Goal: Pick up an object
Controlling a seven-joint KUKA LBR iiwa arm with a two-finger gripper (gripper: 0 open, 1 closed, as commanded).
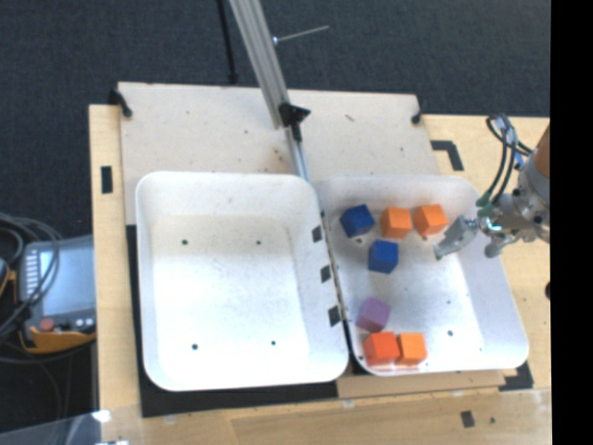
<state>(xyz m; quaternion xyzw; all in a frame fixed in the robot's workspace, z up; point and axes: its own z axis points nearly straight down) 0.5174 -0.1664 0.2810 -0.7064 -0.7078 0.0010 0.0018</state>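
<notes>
Above the right bin [505,327], the end effector [471,237] hovered open and held nothing; 2 orange cubes [413,220] lay just beside it, so it should descend straight over 1.

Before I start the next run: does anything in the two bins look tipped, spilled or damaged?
Nothing stands out. All seven small cubes, blue, orange and purple, lie inside the right shallow white bin; none has spilled onto the bench. The tool hangs near the bin's right side.

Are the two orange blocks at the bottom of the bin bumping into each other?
Touching. The camera view shows the left orange block and the right orange block side by side at the right bin's near edge, no white showing between them.
</notes>
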